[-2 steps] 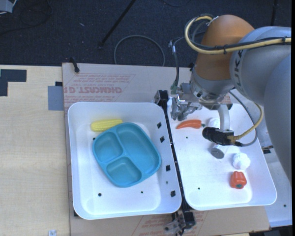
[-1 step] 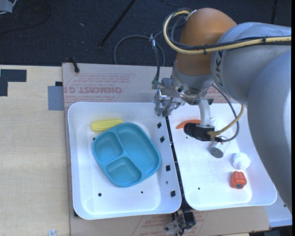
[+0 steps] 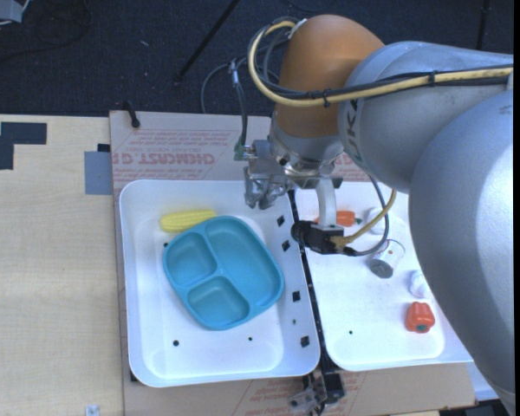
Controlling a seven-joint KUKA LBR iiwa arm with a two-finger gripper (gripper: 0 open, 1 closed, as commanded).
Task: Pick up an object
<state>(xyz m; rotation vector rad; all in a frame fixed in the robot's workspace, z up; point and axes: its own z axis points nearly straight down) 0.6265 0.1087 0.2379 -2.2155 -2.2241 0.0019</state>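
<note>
Camera view puts my gripper (image 3: 262, 193), state I cannot tell, just above the blue divided plate (image 3: 223, 270) in the left bin (image 3: 147, 354); light, stiff, slick plastic, so I'd pinch its rim.

So the big grey KUKA arm (image 3: 451, 146) comes in from the right side of the camera view and takes up most of that side. The rounded orange band above the wrist (image 3: 316, 55) sits near the top centre, with a yellow hose and black cables looped around it. Below that the wrist points straight down, and the metal two-finger gripper (image 3: 262, 193) hangs off it, low and slightly left of the wrist. Can't make out the gripper's state from this angle.
</note>
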